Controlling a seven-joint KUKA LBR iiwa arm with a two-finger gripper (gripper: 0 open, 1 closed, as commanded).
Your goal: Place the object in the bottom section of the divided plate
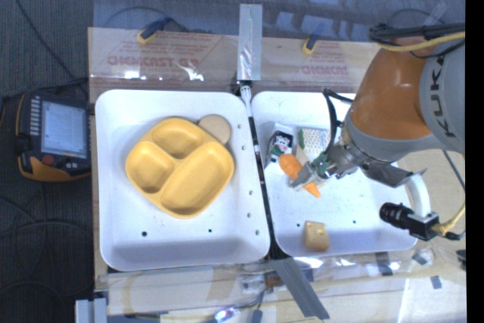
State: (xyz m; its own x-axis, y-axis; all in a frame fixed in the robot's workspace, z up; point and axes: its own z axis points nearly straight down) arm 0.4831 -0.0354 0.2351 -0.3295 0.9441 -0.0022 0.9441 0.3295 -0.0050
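One small orange carrot-shaped toy (pixel 290 165) is seen lying in the right-hand shallow white bin (pixel 355 234), near its left wall and toward the middle of its length. The two-finger gripper (pixel 308 178) is positioned directly at the lower right end of this orange piece, and a further scrap of orange (pixel 314 191) is visible just below the fingertips; it may be part of the same toy, though this cannot be settled from the slanted view. Whether the jaws are parted or closed cannot be told, since they are crowded by the wrist above them, and no grasp can be confirmed. Just above the carrot, a small black-and-white packet (pixel 282 139) and a white card with a green printed pattern (pixel 312 138) are found side by side. A tan, cube-like block (pixel 316 236) is set apart near the front edge of the same bin. The grey arm with its orange band (pixel 389 102) is extended in from the right, over the bin's far right portion.

In the left-hand shallow white bin (pixel 121 238), a yellow divided plastic plate (pixel 180 165) is laid, with three sections; nothing is held in its bottom section. A beige round disc (pixel 215 128) is tucked against the plate's upper right rim. Both bins are carried side by side on the brown cardboard-covered surface (pixel 174 49). A handheld control pendant with a lit screen (pixel 50 134) is rested to the left of the bins.
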